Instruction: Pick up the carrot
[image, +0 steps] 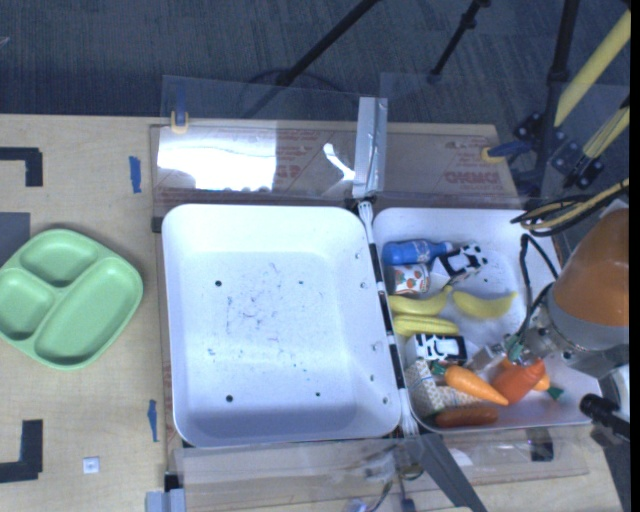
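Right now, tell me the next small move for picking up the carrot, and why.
Probably a short shift of the tool toward the left bin, then down. The carrot lies in the right bin, at its near end beside a red-orange toy, and the tool sits above and to the carrot's right, not over it. Whether it is open cannot be told.

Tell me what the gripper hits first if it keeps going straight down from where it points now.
Probably the carrot. The gripper hangs over the right bin, pointing down at the orange pile there; a second orange toy lies right beside the carrot, and depth is unclear from this slant.
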